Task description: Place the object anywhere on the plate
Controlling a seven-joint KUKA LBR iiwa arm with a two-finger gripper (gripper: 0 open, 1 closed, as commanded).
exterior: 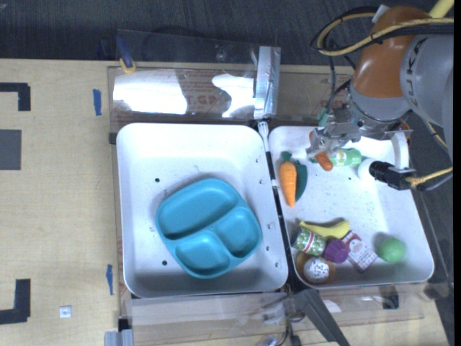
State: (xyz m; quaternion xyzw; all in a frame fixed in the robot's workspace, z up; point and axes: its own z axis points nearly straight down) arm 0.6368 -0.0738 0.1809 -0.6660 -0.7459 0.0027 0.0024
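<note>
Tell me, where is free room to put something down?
Free: the plate's three compartments, the left bin's floor around it, and the right bin's middle between carrot and green ball. Crowded: the right bin's near edge and under the gripper.

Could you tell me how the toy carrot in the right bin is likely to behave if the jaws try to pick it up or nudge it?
The carrot looks like a smooth, rigid toy, so it would probably keep its shape but might slip. Its tapered, rounded body suggests it could roll or swing round when pushed. It lies against the right bin wall nearest the plate, which may crowd a grasp.
</note>
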